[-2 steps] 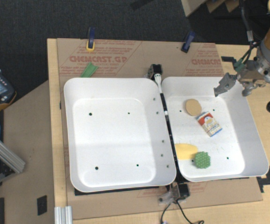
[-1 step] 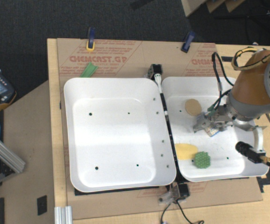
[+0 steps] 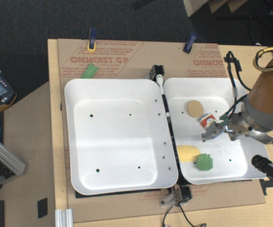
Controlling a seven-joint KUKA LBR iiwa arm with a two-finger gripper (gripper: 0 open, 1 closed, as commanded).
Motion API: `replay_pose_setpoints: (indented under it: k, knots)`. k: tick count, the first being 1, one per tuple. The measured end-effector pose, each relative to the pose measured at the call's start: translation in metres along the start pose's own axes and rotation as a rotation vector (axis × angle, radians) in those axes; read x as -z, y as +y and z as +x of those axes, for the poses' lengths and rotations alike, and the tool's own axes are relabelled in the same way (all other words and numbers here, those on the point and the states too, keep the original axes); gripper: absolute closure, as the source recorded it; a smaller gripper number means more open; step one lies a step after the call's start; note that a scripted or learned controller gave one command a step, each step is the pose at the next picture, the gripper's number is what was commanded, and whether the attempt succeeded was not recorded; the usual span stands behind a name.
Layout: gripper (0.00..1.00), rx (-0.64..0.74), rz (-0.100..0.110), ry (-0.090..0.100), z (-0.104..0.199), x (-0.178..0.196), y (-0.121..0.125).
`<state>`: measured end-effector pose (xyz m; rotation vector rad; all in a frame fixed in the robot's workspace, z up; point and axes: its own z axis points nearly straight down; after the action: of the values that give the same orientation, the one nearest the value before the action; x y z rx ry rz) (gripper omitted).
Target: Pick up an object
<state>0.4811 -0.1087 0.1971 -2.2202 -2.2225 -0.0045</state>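
Three loose items lie in the right bin: a tan disc near its far edge, a yellow piece and a green ball at its near edge. The gripper hangs low mid-bin beside a red-and-white item, suggesting that target; grip state cannot be determined. Both bins rest on a cardboard sheet over dark carpet.

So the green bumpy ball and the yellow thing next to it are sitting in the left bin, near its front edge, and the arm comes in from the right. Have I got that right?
Not quite: the camera view shows the green bumpy ball and the yellow thing in the right bin, not the left one. They do lie side by side near its front edge, and the arm does come in from the right.
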Motion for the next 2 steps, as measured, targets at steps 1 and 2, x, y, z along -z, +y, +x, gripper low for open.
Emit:
replay_pose_setpoints:
  k: [1,2]
  knots:
    - [0.00,-0.001,0.007,0.000,0.009,-0.027,-0.003]
    - [0.00,-0.003,0.004,0.000,0.018,-0.116,-0.002]
